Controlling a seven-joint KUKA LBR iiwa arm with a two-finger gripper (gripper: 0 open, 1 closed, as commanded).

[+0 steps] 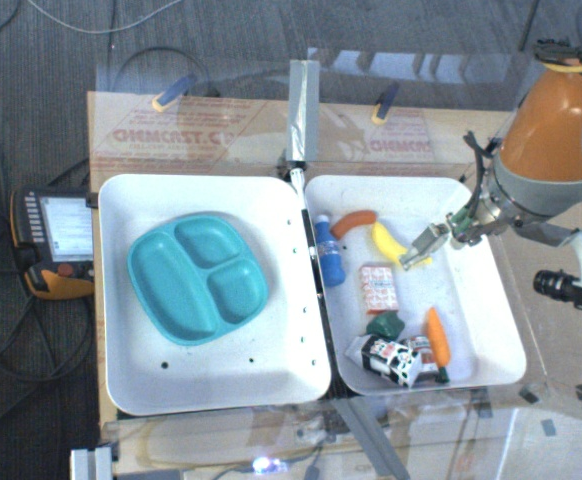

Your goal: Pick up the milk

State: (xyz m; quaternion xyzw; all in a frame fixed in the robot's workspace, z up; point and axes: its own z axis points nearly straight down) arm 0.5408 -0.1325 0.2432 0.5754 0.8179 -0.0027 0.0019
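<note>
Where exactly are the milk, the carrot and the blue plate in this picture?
milk [393, 359]: camera view, on its black-and-white cow-patterned side.
carrot [437, 337]: camera view, middle of its orange body.
blue plate [199, 277]: camera view, on the ridge between its compartments.

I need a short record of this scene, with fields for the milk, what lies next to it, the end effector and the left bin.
milk: black-and-white cow-patterned milk carton, lying on its side at the right white bin's near edge
neighbours: orange toy carrot to its right, dark green piece just above
end effector: end effector beside the yellow toy banana, apart from the carton
left bin: left white bin bearing a teal divided plastic plate
</note>
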